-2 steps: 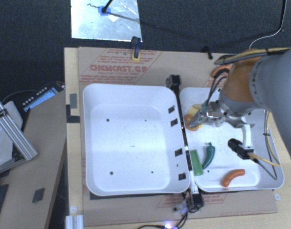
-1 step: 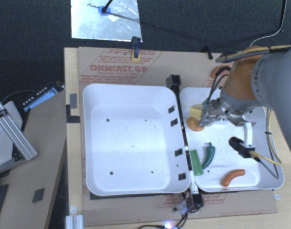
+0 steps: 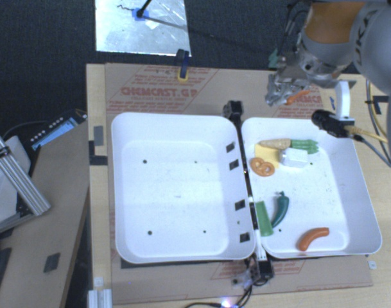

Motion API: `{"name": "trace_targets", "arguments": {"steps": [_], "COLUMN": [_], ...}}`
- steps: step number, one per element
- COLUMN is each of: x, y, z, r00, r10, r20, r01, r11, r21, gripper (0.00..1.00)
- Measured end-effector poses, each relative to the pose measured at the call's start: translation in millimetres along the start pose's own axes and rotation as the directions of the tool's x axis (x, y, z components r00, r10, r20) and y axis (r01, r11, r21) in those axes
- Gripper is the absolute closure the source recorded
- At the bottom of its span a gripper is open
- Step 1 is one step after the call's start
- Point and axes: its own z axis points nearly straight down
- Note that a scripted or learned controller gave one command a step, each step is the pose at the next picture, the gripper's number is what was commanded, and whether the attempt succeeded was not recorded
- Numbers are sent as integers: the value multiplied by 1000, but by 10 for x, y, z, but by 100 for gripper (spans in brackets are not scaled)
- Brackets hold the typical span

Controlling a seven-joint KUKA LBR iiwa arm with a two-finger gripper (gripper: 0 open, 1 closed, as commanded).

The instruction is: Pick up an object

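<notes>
My gripper [image 3: 282, 97] hangs above the far rim of the right bin [image 3: 362, 191], over the cardboard behind it. A small orange patch [image 3: 298, 97] shows right by its tip; I cannot tell whether that is a held item or the red print on the cardboard. Inside the right bin lie a yellow wedge [image 3: 266, 153], a tan piece [image 3: 275, 144], a green bundle [image 3: 304, 146], a white block [image 3: 295, 160], an orange ring-shaped slice [image 3: 262, 167], a dark green pepper [image 3: 280, 209], a light green stick [image 3: 262, 218] and an orange sausage [image 3: 312, 238].
The left bin [image 3: 176, 185] sits beside the right one, joined by a black hinge strip [image 3: 241, 172]. A black connector with cables [image 3: 330, 122] overhangs the right bin's far rim. A silver sheet [image 3: 142, 18] lies at the back, and metal rails [image 3: 12, 178] stand at the left.
</notes>
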Motion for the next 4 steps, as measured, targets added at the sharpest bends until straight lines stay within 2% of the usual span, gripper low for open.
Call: {"name": "trace_targets", "arguments": {"steps": [1,2,3,4], "x": [1026,1968,2488,1825], "y": [-315,-646,-981,-983], "z": [-304,148,1171,667], "r00": [1000,1000,1000,1000], "r10": [-3,5,5,13], "r20": [-4,0,1,2], "r01": [3,-5,-5,-13], "r11": [1000,1000,1000,1000], "r21": [17,23,27,23], "gripper": [100,100,100,100]}}
